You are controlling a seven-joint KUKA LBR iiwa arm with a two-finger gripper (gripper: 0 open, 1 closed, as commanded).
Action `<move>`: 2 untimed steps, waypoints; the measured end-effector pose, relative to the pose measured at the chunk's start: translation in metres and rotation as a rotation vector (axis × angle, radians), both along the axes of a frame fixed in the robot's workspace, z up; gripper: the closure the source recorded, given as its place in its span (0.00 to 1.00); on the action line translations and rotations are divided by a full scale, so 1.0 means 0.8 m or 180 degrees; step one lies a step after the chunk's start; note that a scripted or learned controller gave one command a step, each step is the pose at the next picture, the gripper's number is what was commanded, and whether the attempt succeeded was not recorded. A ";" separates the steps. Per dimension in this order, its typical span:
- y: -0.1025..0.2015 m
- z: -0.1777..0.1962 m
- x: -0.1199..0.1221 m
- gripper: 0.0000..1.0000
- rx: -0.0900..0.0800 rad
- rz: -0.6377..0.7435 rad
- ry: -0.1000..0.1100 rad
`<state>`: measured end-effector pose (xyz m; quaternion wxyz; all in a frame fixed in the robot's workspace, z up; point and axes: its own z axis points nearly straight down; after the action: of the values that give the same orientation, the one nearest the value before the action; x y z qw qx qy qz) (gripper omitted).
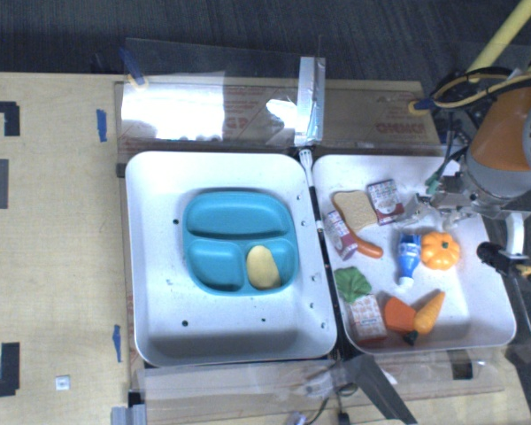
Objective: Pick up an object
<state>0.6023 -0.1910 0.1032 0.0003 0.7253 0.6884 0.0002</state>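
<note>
The right bin (487, 312) holds several toy foods. Among them are a tan bread slice (352, 208), a red-and-white packet (383, 197), an orange sausage (366, 248), a blue bottle (409, 258), an orange pumpkin (441, 251), a green leaf (352, 282), a small carton (366, 316), a red-orange block (397, 312) and a carrot (430, 309). My gripper (442, 205) hangs low over the bin's far right part, just beyond the pumpkin and bottle. Nothing shows between its metal parts.
The left bin (150, 193) carries a blue divided plate (234, 224) with a yellow egg-shaped piece (262, 266) in its near right compartment. A clear plastic sheet (212, 104) stands behind the bins. The grey and orange arm (504, 140) fills the right edge.
</note>
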 end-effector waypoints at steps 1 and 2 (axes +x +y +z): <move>0.023 -0.021 -0.070 0.00 -0.0003 -0.0038 -0.0012; 0.022 -0.007 -0.068 1.00 -0.0006 -0.0046 -0.0030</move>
<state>0.5483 -0.1736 0.0975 0.0042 0.7302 0.6832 0.0029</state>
